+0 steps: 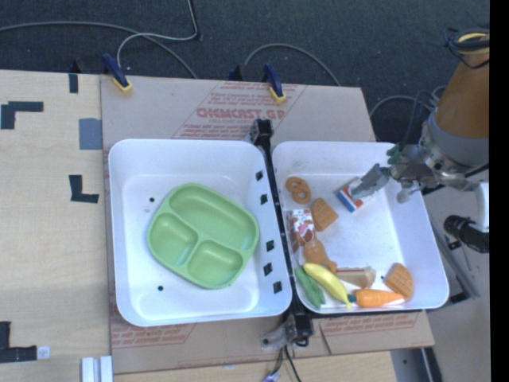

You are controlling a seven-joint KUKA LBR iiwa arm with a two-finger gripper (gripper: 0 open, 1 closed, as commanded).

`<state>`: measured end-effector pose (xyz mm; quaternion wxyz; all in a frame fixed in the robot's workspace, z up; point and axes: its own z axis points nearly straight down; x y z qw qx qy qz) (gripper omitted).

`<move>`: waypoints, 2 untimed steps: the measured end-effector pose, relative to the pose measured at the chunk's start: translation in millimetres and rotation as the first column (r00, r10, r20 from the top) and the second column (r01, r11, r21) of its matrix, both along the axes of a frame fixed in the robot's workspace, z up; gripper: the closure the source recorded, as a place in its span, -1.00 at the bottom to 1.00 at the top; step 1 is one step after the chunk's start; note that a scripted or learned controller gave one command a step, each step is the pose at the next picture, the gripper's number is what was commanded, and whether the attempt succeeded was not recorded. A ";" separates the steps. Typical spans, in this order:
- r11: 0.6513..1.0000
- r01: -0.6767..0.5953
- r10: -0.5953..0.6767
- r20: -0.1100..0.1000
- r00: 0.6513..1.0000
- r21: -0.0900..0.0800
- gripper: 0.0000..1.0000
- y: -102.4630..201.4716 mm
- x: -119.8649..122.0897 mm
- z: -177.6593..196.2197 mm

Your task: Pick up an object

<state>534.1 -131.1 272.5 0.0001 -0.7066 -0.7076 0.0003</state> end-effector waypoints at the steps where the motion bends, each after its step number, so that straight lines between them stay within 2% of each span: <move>1: 1.000 0.000 0.000 -0.003 1.000 0.001 -1.00 34.3 63.1 -86.9; 2: 1.000 -0.002 0.002 -0.001 1.000 0.001 -1.00 91.4 90.8 -88.6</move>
